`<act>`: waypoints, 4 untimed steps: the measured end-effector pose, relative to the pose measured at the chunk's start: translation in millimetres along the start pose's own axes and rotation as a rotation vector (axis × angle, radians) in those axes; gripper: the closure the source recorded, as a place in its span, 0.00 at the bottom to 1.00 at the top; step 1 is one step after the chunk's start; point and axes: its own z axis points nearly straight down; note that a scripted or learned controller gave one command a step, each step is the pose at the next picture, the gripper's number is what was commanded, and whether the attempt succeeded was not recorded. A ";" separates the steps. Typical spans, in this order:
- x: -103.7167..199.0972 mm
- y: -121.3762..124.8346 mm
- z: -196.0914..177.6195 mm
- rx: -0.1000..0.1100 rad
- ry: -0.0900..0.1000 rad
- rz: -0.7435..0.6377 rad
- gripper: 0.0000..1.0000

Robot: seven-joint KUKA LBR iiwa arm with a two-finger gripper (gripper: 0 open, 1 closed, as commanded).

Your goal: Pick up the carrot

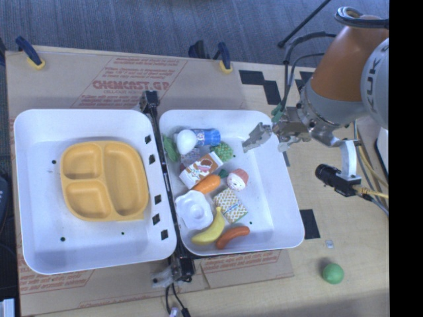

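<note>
The carrot (207,183), orange with a small green top, lies in the middle of the right bin (281,197), wedged among other toy foods. It touches a small printed carton (198,168) on its upper left and a red and white round piece (237,178) on its right. My gripper (269,140) hangs over the upper right part of that bin, up and to the right of the carrot and apart from it. It is open, with nothing between its fingers.
Around the carrot lie a banana (210,230), a reddish sausage (231,235), a checked packet (230,205), a white cup (193,210), a white egg (186,140) and a blue can (209,137). The left bin (30,177) holds a yellow divided tray (104,179). A green ball (332,273) sits on the bench.
</note>
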 end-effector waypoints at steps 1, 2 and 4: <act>36.3 8.6 143.6 -0.011 0.000 0.153 0.00; 48.9 2.7 156.5 -0.005 0.000 0.004 0.00; 65.0 -19.1 172.5 -0.001 0.000 -0.024 1.00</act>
